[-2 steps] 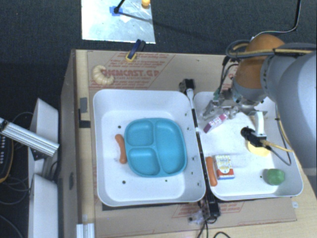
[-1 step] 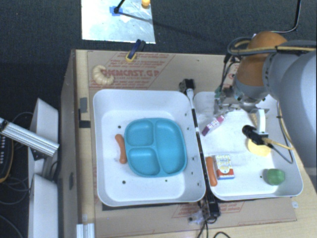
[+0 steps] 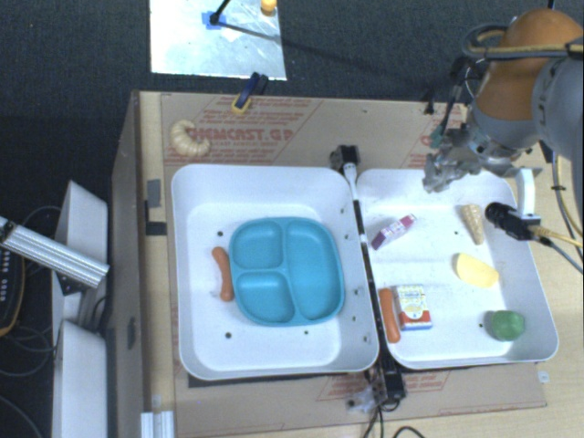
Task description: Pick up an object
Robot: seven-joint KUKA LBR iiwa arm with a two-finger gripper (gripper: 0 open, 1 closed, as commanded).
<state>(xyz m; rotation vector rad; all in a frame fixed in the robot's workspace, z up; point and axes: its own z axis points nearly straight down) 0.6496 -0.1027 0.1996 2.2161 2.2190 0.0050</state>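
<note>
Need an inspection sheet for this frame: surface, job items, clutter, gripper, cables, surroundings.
Surface: two white bins, left bin and right bin, side by side on a cardboard sheet.
Job's things: right bin holds a purple tube, cone, yellow piece, green ball, small box and a sausage; left bin holds a blue divided plate with another sausage beside it.
Clutter: pale ridged item and a yellow-blue item on the cardboard.
Gripper: gripper over the right bin's far edge; nothing seen between its fingers.
Cables: cables loop by the wrist.
Surroundings: dark floor, shiny sheet.
</note>
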